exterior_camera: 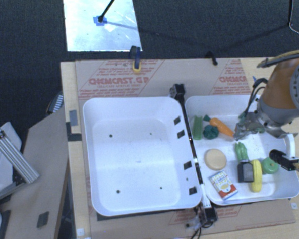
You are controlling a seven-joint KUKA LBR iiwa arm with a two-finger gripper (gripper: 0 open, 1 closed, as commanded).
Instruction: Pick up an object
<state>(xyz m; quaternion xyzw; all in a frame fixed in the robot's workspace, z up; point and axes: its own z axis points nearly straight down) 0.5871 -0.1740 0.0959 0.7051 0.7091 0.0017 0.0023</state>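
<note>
The right bin holds several small objects. An orange carrot lies beside a dark green broccoli piece and a long light green vegetable. Further forward are a tan round disc, a small green piece, a black block, a yellow banana, a green round piece and an orange-and-white carton. My gripper is low in this bin, just right of the carrot's end and above the small green piece.
The left bin sits next to the right one, with a black hinged divider between them. The arm's orange band hangs over the right bin's far right side. Cardboard lies under both bins.
</note>
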